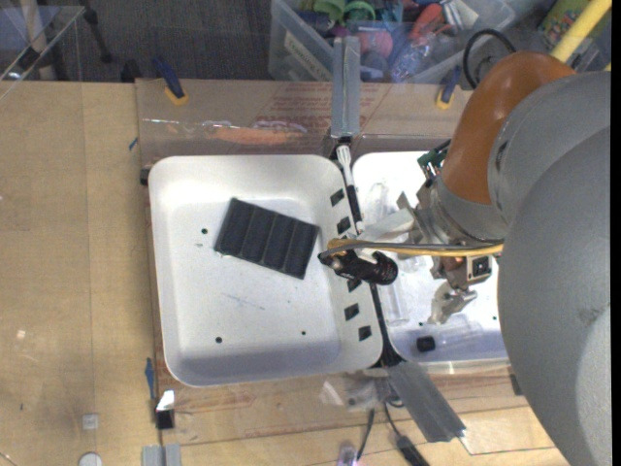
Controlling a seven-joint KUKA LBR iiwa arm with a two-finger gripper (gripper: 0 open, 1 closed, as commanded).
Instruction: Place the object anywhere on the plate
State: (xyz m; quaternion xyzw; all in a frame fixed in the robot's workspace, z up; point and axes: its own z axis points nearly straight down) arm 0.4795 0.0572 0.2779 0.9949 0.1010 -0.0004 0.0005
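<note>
Grey arm fills the near right; end effector state cannot be told. Approach dark ribbed plate in left bin slowly.

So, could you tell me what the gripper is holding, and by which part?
It cannot be told: the gripper hangs over the right bin, its underside hidden.

My plate is a dark, flat, ribbed rectangle lying tilted in the left bin, toward its upper middle, its long side slanting down toward the bin's right wall.
</note>
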